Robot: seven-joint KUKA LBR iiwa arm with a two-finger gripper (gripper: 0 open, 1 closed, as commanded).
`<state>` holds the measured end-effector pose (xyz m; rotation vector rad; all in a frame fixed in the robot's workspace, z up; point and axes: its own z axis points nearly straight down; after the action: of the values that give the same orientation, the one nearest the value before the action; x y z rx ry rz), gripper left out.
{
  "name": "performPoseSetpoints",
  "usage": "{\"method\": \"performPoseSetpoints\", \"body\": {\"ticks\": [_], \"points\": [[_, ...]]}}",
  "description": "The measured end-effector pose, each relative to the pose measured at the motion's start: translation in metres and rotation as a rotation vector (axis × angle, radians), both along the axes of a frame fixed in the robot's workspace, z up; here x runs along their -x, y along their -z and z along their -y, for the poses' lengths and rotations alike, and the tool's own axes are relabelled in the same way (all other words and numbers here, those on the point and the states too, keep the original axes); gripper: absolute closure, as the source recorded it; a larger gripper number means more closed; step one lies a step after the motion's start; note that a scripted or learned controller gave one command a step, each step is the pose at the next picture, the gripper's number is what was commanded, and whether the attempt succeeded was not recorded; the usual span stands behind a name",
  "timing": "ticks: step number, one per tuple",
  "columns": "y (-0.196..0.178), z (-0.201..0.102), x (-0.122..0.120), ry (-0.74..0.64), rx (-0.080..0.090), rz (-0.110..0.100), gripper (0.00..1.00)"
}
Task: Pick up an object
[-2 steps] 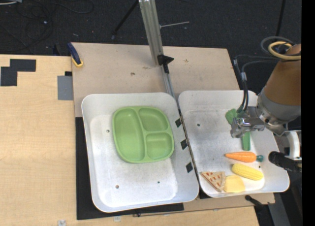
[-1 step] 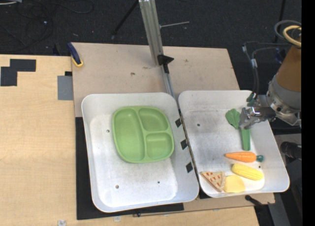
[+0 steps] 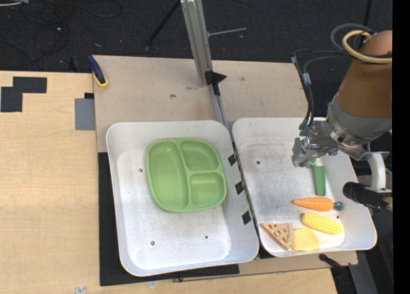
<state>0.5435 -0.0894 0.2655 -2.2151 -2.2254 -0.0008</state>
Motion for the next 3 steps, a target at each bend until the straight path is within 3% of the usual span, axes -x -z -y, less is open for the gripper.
{"method": "performPoseSetpoints", "body": {"ticks": [3], "points": [[0.019, -0.14, -0.022, 0.001, 0.001, -0.004, 1.0]]}}
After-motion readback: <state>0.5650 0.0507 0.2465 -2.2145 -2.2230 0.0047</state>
